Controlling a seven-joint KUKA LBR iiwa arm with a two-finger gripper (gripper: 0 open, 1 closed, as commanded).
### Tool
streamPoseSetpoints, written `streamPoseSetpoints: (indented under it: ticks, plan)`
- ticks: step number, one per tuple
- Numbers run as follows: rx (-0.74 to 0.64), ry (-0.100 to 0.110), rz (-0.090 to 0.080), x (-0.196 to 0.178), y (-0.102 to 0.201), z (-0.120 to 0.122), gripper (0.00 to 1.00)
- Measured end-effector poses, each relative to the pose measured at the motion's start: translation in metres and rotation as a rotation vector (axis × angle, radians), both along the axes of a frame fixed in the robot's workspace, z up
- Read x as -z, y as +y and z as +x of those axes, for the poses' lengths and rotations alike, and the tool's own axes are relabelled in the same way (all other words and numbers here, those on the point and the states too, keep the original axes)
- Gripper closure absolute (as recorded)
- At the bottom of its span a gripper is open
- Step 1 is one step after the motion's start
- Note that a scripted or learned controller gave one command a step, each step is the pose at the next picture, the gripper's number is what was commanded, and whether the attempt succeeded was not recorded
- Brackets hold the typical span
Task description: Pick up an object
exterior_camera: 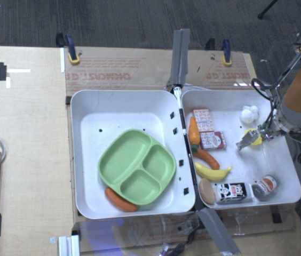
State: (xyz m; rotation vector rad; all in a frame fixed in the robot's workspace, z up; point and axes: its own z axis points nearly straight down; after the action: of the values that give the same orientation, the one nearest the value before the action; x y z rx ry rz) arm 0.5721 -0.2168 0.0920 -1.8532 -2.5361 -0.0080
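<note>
Camera view: the gripper [248, 140] is seen low in the right bin [286, 167], over a yellow object [255, 138]. Whether the jaws are spread cannot be told. The reach step is judged in hand; closing and lifting come next.

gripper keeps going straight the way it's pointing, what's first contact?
Likely the red-and-white carton: the gripper points left across the right bin, with bare floor between. Depth is unclear from above, so it could hit the floor first.

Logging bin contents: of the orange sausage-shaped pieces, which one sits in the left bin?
The hot dog, tucked against the near edge of the green divided plate. The other two orange pieces lie in the right bin, by the banana.
</note>
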Motion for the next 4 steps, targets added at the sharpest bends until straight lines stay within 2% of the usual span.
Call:
streamPoseSetpoints:
  ticks: [1, 2, 4]
  plan:
    - [0.000, 0.000, -0.004, -0.009, -0.002, 0.000, 1.00]
    - [-0.170, -0.001, -0.007, -0.090, -0.005, 0.032, 1.00]
    - [-0.173, -0.006, -0.011, -0.110, -0.005, 0.034, 1.00]
